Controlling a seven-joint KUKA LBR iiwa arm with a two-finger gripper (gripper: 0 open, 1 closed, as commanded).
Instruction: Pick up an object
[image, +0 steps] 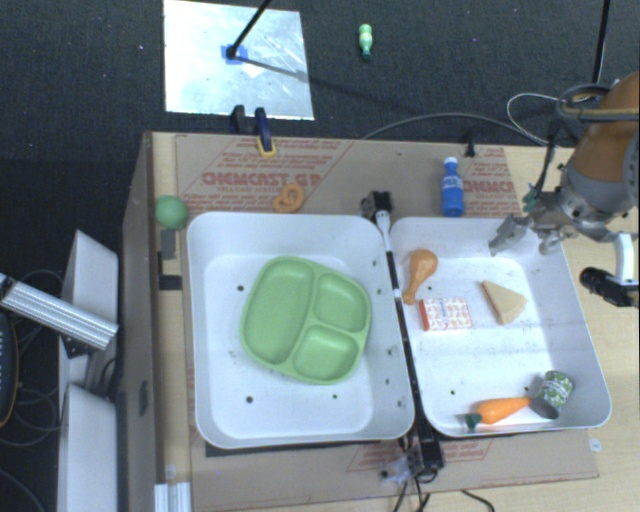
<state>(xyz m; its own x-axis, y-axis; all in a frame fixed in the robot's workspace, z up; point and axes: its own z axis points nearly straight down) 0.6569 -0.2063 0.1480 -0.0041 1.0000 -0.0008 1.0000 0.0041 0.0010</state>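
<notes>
The job has not really started yet, as far as I can see. Nothing has been lifted, and all the toys lie flat in the right bin (590, 385). The arm (605, 150) comes in from the right, and its gripper (525, 232) hangs over the top corner of that bin, near the back rim. I cannot tell how the claw is set, because it is small and blurry from here. Nothing seems to be in it. The closest toy is the wedge of cheese (504, 301), which lies just below the claw, toward the front of the bin. Left of the cheese is a small red and white box (444, 314), and above that box is a toy chicken drumstick (419, 270) leaning by the wall between the two bins. A carrot (497, 409) lies far down at the front edge, and beside it is a little green can (553, 391). Both are well apart from the claw. The left bin (215, 400) holds a green tray (305, 319) with three parts. I think the cheese would be the easiest pick, since it is nearest. What is left is almost everything: go down, close on a toy, and lift it up.
</notes>
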